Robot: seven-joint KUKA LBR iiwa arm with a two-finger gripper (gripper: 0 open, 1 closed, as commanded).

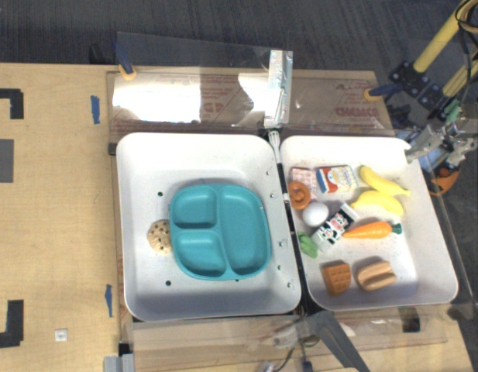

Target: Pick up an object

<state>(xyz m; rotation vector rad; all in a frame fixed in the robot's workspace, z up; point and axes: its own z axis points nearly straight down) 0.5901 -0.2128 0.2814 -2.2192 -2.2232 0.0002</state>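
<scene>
Right bin (432,281) crowds carrot (368,229) among bananas (382,192).

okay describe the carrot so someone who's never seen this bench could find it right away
Start at the right bin, the one crowded with toy food. Near its middle lies the carrot, stretched sideways just below the two yellow bananas and above the small hot dog bun. It is the only long orange piece with a green tip.
</scene>
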